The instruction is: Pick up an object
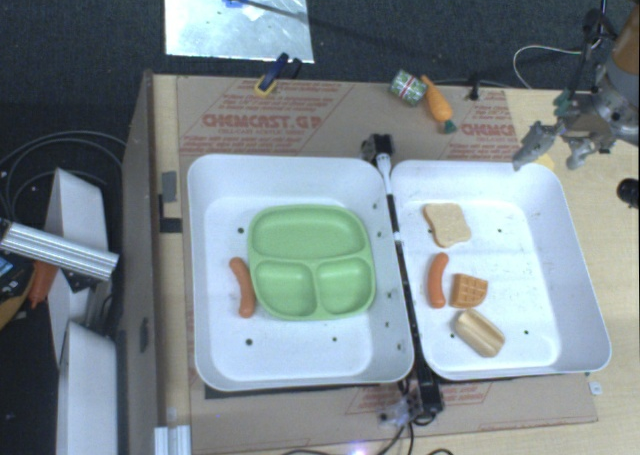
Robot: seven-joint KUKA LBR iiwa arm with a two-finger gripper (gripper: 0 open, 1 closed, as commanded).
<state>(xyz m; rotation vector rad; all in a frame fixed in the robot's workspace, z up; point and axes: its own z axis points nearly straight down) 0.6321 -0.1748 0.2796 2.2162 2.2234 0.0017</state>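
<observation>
Lying in the right bin (575, 273), near its left side: pale bread slice (446, 224) flat at the top; orange-red sausage (438, 280) below, lengthwise; golden waffle (468, 291) just beside it, perhaps touching; tan bun (478, 332) lowest, set at a slant. In the left bin (215, 273): a second sausage (242, 287), just left of a green tray (311, 260).
</observation>
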